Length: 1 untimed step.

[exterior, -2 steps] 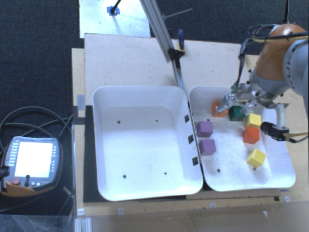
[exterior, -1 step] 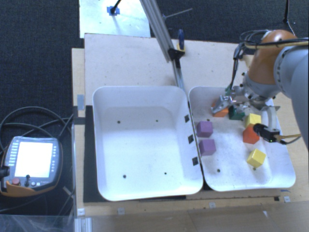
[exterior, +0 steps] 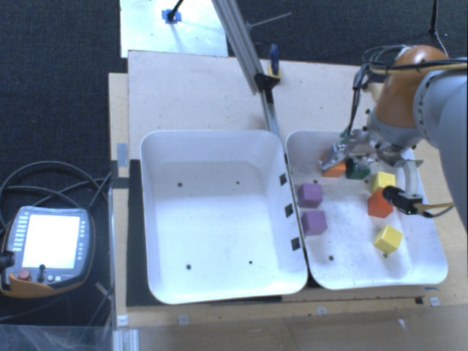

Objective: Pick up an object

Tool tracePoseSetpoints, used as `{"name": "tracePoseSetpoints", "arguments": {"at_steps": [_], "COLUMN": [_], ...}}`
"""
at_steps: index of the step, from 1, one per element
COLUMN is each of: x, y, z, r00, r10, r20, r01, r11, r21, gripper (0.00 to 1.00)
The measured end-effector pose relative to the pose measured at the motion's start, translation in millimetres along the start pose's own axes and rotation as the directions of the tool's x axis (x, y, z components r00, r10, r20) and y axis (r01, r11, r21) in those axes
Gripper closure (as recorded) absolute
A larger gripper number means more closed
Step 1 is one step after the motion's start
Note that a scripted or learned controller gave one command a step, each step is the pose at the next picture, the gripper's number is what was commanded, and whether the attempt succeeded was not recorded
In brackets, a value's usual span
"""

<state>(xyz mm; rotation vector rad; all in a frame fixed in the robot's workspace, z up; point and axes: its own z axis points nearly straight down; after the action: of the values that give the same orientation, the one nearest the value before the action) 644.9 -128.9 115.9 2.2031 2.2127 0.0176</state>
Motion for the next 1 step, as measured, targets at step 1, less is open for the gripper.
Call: {"name": "tracePoseSetpoints", "arguments": {"at_steps": [1], "x": [-0.9], "y": [1.2], "z": [-9.8], "r00": [1.0], "r10": [-0.003], "r20": [0.003], "r01": [0.003], "r11": [1.0], "r21": [-0.003], "gripper": [1.0]}}
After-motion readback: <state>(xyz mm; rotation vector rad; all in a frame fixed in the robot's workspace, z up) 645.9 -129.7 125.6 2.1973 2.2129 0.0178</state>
